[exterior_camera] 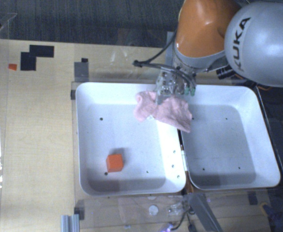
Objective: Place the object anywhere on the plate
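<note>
Camera view looks down on two white bins side by side. High up at about 1 o'clock, the grey and orange arm [228,28] reaches in, and its gripper [173,92] hangs over the back edge where the bins meet. A pink cloth [163,111] hangs right under the gripper, touching its tips, and its top looks pinched between the fingers. The cloth droops over the rim between the left bin [91,129] and the right bin [238,139]. A small orange block [115,162] sits in the left bin, at about 7 o'clock from the cloth, well apart
</note>
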You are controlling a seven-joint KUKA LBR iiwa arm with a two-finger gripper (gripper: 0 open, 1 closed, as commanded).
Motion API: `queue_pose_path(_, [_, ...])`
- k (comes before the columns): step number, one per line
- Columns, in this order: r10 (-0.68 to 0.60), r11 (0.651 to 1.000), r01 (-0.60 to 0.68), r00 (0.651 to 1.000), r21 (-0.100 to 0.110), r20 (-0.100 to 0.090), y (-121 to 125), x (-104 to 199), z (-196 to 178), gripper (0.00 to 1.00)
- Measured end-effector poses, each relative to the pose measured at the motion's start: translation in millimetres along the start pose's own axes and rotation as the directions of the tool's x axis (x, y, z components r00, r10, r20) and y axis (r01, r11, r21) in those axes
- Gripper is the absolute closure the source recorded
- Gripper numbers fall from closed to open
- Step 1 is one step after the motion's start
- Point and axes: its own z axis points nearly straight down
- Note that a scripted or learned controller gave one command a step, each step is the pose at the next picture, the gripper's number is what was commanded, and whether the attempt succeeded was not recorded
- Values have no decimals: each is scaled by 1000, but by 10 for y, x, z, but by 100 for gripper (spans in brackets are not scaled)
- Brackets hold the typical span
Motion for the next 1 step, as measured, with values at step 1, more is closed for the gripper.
queue_pose_path(1, [1, 1000, -1, 1000, 0, 0, -2, -1, -4, 0])
